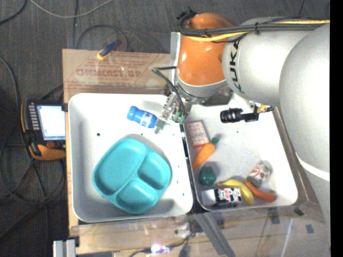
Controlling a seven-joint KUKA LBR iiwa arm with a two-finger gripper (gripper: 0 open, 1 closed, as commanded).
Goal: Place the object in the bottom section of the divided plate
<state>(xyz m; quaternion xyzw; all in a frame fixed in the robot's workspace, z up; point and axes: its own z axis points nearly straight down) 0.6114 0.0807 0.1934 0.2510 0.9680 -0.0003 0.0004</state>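
Presently the gripper [170, 113] is seen above the left bin [80, 197], finger state indeterminable, touching the bottle [142, 116]. A centred grasp is advised before transfer to the plate [132, 176].

Teal plate [133, 178], blue bottle [141, 116], maybe white-capped.

Divided plate [133, 176]: smooth turquoise plastic, soft sheen.
Bins [80, 143]: white moulded plastic, smooth, faintly glossy.
Bottle [142, 116]: glossy blue plastic with a white label, at 12 o'clock from the plate.
Arm [278, 52]: glossy grey casing, shiny orange band.
Cardboard sheet [107, 71]: matt brown, printed.
Floor [37, 42]: dark, ribbed, matt carpet.
Carrot [203, 154]: smooth orange plastic.
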